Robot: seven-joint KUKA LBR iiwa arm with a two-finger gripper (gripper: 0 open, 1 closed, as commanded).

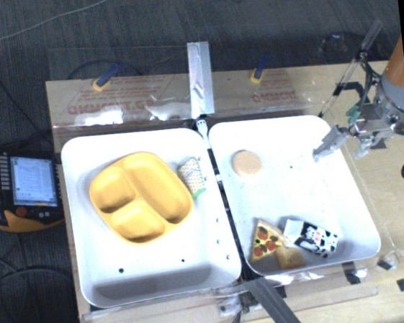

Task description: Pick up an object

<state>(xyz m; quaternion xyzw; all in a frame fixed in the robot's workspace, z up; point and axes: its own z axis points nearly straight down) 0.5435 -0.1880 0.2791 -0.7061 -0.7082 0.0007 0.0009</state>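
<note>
Looking down at a slant from above the bench [65,107], far enough back to frame left bin [92,278] and right bin [351,198] whole.

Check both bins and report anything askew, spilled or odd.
Nothing spilled or damaged. The yellow tray lies skewed in the left bin, a small wrapped item wedged between it and the wall. In the right bin, the pizza slice and cow-print item crowd the near edge.
</note>
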